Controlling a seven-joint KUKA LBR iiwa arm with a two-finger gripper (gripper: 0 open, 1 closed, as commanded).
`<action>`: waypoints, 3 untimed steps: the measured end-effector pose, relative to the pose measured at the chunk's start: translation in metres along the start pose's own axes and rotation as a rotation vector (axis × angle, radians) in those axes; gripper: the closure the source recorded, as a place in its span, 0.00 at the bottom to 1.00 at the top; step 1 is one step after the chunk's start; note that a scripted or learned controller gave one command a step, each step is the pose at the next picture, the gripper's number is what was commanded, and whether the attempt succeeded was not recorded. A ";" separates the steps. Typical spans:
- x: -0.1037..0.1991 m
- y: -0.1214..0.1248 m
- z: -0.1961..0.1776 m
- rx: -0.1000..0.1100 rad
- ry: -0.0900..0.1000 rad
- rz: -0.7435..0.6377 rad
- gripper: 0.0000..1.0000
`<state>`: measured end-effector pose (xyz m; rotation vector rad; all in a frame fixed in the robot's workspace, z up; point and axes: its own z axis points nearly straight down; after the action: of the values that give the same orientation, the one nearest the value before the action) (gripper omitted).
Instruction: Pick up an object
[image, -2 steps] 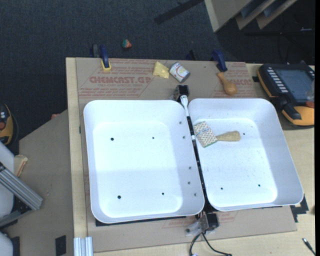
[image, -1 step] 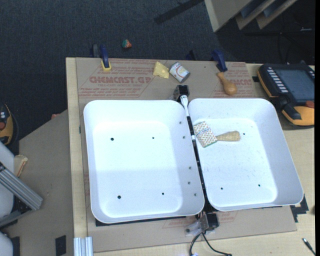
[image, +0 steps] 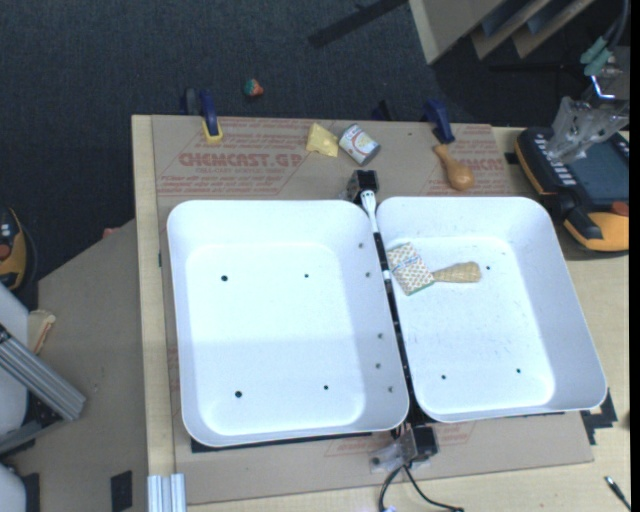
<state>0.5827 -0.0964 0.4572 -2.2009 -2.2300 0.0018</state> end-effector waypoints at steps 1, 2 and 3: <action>0.033 -0.015 -0.084 -0.019 -0.006 0.008 1.00; 0.120 -0.029 0.135 0.011 -0.003 0.007 1.00; 0.090 -0.073 0.077 -0.013 -0.006 0.016 1.00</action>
<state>0.5079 -0.0066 0.3808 -2.2288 -2.2212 -0.0069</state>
